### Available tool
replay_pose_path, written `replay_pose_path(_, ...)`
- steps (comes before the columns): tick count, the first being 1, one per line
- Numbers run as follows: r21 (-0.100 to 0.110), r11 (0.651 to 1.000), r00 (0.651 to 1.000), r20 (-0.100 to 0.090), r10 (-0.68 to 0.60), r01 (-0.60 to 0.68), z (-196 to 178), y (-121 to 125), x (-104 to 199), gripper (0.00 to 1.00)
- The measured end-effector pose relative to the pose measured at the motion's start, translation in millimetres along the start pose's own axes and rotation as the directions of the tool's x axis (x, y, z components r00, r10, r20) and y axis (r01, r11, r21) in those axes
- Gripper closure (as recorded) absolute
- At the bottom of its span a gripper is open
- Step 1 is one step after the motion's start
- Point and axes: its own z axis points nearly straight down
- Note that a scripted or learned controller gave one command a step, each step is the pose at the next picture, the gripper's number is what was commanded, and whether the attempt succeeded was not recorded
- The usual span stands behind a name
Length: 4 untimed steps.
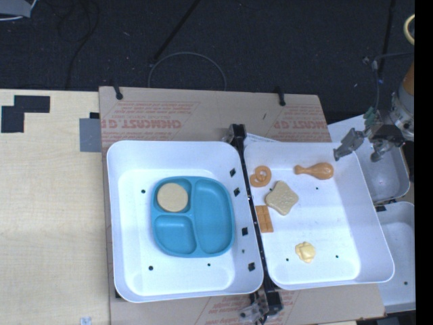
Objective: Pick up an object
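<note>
The right bin holds several toy foods: a brown pretzel, a tan drumstick, a beige square cracker, a small yellow piece and a flat orange strip by the inner wall. My gripper hangs over the bin's upper right rim, up and to the right of the drumstick. Its two dark fingers are spread apart and open, with nothing between them.
In the left bin lies a blue divided plate with a round tan cookie in its upper left compartment. A black clamp joins the two bins. Cardboard lies under both bins.
</note>
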Motion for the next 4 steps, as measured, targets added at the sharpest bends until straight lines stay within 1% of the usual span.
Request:
replay_pose_path(1,-0.013,1.000,1.000,0.003,-0.002,0.002,-7.3,2.0,0.1,0.00)
replay_pose_path(2,-0.007,1.000,1.000,0.002,-0.003,0.003,36.7,6.0,2.3,0.00)
replay_pose_path(3,-0.006,1.000,1.000,0.000,-0.004,0.004,91.6,6.7,12.8,0.00)
replay_pose_path(4,-0.007,1.000,1.000,0.001,-0.005,0.005,154.4,11.6,13.1,0.00)
